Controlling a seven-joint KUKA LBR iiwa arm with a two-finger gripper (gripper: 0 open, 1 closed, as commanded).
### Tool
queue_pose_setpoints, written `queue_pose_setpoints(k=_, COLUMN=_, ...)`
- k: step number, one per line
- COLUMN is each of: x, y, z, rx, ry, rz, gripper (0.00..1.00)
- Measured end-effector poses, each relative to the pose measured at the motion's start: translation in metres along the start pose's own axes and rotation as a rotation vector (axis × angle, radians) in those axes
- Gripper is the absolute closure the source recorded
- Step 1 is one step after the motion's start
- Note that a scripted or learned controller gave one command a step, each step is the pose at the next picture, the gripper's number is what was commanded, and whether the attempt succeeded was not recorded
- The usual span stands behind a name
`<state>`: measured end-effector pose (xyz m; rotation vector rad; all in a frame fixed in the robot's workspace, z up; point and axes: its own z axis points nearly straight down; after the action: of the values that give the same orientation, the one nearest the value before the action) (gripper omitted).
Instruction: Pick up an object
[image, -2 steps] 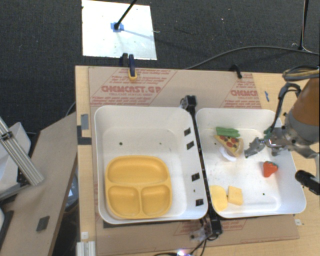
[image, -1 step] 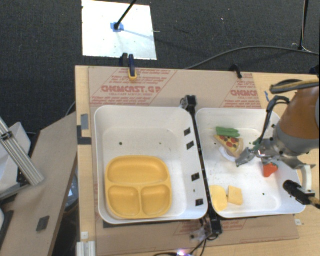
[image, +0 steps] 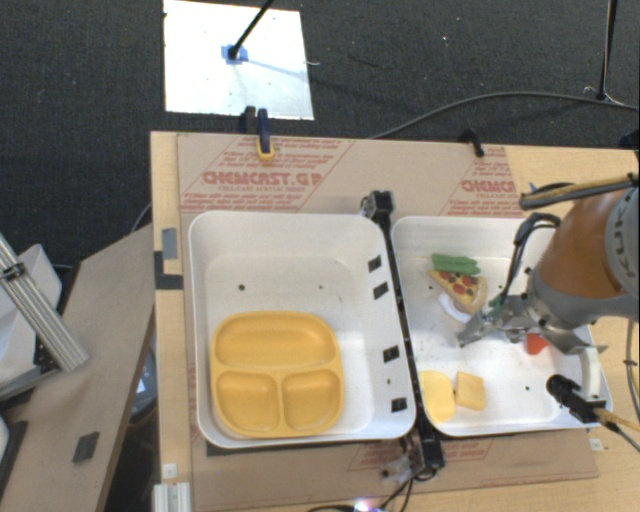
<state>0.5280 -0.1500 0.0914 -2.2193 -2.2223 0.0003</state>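
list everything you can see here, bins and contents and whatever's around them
bins: 2, white, side by side on the bench
divided tray: 1, yellow, left bin, near front
pizza slice toy: 1, tan with red spots, right bin
green piece: 1, green, just behind the pizza slice
round piece: 1, pale yellow, right bin front
block: 1, pale yellow, beside the round piece
small item: 1, red, partly hidden under the arm
clamp: 1, blue and yellow, bench back edge
arm: 1, grey and orange, over right bin
gripper: 1, low beside the pizza slice
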Motion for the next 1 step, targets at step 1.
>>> queue_pose_setpoints(k=1, x=-0.0005, y=0.0011, z=-0.0130, rx=-0.004, ry=-0.001, rz=0.001, gripper=1.00)
